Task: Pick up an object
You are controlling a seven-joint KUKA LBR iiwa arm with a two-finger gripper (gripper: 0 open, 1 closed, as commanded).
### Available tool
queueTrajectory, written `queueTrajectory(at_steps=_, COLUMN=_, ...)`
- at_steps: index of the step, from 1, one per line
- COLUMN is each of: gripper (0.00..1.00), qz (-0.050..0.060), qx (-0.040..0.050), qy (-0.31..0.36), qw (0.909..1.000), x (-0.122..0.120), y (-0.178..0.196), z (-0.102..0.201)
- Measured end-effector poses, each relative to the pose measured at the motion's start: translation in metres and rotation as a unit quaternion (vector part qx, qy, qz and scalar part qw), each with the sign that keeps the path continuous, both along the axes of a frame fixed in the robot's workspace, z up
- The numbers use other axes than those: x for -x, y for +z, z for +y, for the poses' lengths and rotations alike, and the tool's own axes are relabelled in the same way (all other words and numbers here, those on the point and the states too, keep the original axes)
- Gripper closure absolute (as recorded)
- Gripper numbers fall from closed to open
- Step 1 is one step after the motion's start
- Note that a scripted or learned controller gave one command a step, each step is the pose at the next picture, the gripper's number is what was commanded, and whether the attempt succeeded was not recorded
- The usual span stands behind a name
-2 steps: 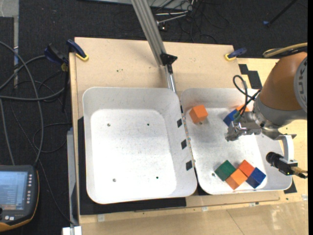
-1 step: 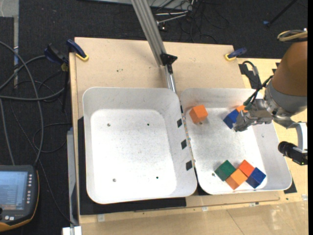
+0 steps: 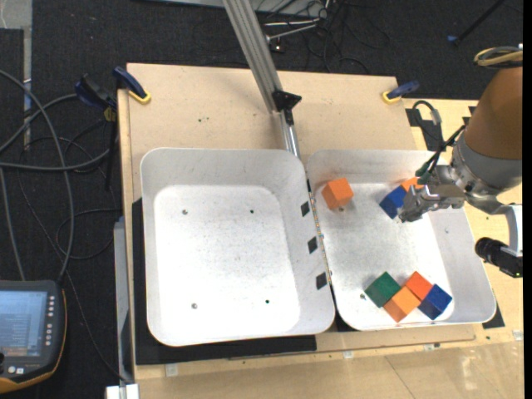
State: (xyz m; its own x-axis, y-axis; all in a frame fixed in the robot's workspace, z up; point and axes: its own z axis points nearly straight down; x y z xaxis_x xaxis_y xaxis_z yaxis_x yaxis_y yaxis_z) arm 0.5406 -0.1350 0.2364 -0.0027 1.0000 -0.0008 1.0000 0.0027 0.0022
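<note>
Gripper (image 3: 413, 209): reached in from the right over the upper part of the right bin (image 3: 465, 260), at the end of the grey arm (image 3: 490, 160) with its orange band; whether it was apart or together could not be told, the tip being too small and partly hidden. Blue block (image 3: 392, 202): lay directly at the gripper's left side, touching or nearly touching it, with a sliver of orange showing just above it against the gripper; whether it was gripped could not be told. Orange block (image 3: 337, 194): stood alone near the right bin's upper left corner, apart from the gripper. Cluster at the right bin's lower edge: green block (image 3: 383, 289), orange block (image 3: 402, 302), red-orange block (image 3: 419, 286) and blue block (image 3: 435, 302), packed together and touching. Left bin (image 3: 162, 223): white, speckled, just beside the right bin. Bench (image 3: 208, 106): tan board with clamps at its upper corners
</note>
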Motion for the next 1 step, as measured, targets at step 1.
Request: queueTrajectory(at_steps=1, gripper=1.00, qz=0.002, qx=-0.0011, qy=0.002, qw=1.0000, x=0.0076, y=-0.0046, z=0.0438)
